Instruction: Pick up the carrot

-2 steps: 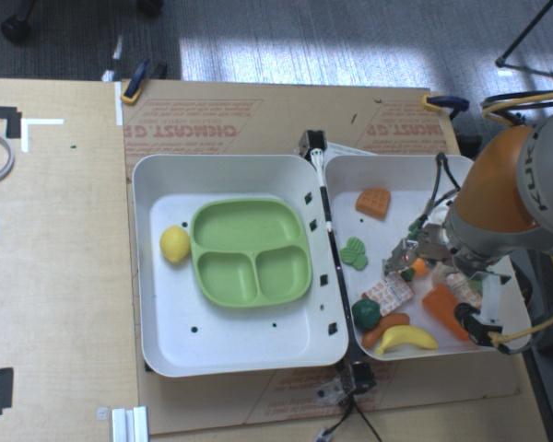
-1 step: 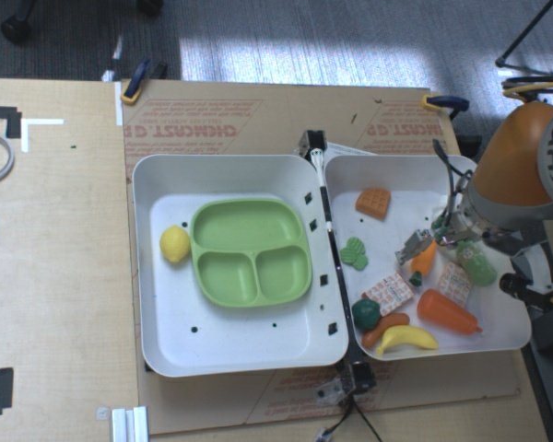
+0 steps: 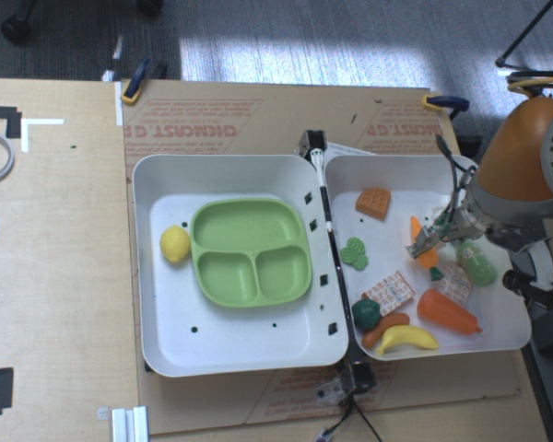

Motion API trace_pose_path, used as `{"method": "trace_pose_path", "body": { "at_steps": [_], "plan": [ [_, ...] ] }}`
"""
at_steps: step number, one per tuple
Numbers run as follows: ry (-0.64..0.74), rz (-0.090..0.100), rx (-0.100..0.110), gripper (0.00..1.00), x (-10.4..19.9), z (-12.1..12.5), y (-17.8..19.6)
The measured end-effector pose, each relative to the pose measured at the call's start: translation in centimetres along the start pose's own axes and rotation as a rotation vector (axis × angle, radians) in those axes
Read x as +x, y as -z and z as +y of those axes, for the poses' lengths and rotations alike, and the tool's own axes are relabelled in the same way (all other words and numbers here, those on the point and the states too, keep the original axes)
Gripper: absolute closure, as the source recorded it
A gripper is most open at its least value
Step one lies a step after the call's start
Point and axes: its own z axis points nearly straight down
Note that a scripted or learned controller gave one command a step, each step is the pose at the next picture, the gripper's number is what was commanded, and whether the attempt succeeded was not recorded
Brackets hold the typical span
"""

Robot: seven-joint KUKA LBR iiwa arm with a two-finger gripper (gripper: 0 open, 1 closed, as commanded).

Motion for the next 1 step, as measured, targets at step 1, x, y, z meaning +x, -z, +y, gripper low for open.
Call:
{"method": "trace_pose_path", "body": {
  "at_steps": [1],
  "plan": [
    [0.024,0.001,0.002,1.00,5.10,2.83,12.70]
  ]
}}
